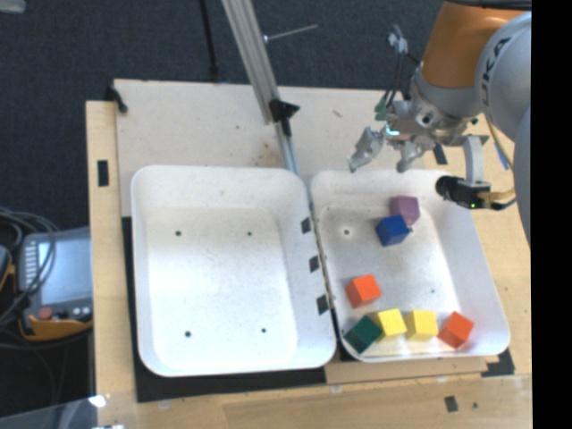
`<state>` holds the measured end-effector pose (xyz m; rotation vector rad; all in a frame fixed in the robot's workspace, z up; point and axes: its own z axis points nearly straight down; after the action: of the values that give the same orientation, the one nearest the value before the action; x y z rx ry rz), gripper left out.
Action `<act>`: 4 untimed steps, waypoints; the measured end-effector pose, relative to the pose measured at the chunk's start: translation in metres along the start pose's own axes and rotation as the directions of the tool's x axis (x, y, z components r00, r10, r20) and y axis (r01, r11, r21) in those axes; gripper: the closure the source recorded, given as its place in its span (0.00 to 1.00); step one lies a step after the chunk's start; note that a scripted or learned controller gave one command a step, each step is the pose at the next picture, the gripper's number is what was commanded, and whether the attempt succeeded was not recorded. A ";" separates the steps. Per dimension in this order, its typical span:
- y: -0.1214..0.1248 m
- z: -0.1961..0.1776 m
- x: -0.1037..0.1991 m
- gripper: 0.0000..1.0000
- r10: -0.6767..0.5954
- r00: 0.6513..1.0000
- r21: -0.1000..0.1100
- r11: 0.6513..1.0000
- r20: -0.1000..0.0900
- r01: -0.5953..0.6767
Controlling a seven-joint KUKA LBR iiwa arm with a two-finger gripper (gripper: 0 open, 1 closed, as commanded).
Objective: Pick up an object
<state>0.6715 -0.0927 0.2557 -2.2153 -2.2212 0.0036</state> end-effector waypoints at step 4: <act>0.000 0.138 -0.002 0.00 0.000 1.000 -0.001 1.000 0.005 0.000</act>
<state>0.6709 -0.0941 0.1180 -2.2183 -2.2242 0.0079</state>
